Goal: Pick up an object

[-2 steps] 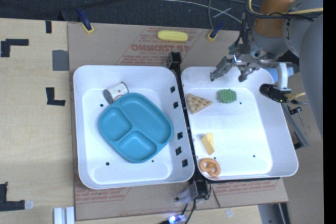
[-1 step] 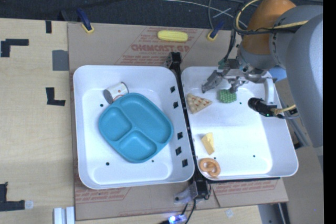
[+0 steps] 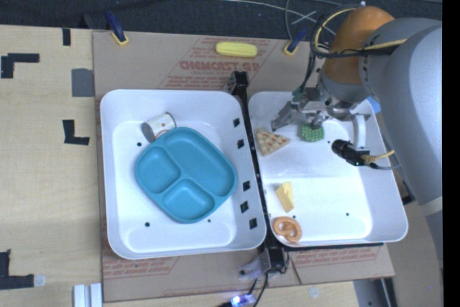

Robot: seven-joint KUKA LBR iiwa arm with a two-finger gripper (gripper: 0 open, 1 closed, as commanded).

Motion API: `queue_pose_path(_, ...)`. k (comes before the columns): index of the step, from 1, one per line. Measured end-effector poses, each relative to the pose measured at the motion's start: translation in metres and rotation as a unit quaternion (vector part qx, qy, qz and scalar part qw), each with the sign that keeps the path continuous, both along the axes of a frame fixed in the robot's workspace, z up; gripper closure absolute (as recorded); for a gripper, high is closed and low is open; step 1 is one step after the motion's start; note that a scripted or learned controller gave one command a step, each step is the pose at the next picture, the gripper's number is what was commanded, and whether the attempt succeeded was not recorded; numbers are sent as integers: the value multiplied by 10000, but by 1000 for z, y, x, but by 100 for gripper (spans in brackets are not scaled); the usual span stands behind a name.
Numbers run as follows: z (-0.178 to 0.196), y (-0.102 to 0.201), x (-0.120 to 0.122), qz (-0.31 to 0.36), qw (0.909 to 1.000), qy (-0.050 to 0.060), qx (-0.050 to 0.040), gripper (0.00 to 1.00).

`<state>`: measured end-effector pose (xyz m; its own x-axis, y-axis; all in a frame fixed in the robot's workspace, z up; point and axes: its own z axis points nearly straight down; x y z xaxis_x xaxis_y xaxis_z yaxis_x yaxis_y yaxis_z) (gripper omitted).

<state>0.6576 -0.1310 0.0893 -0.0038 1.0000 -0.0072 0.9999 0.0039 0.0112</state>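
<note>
My gripper [image 3: 305, 113] hangs over the back part of the right bin [image 3: 359, 219]. Just below it in the view lies a small green knobbly object [image 3: 312, 132], very close to the gripper; whether they touch I cannot tell. A tan waffle-patterned wedge [image 3: 272, 141] lies to the gripper's left near the bin's left wall. Further forward sit a yellow cheese-like piece [image 3: 286, 195] and a brown pretzel [image 3: 287, 229]. Nothing is visibly held.
The left bin [image 3: 122, 226] holds a blue divided plate [image 3: 185, 173] and a small cup [image 3: 158, 127] lying on its side behind it. A yellow oblong object [image 3: 236, 49] rests on the cardboard behind the bins. The grey arm covers the right bin's back right corner.
</note>
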Motion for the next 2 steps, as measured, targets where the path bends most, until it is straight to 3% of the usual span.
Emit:
queue_pose_path(1, 14, 0, 3, 4, 10000, -55, -10, 100)
queue_pose_path(2, 64, -8, 7, -12, 10000, 43, 32, 100)
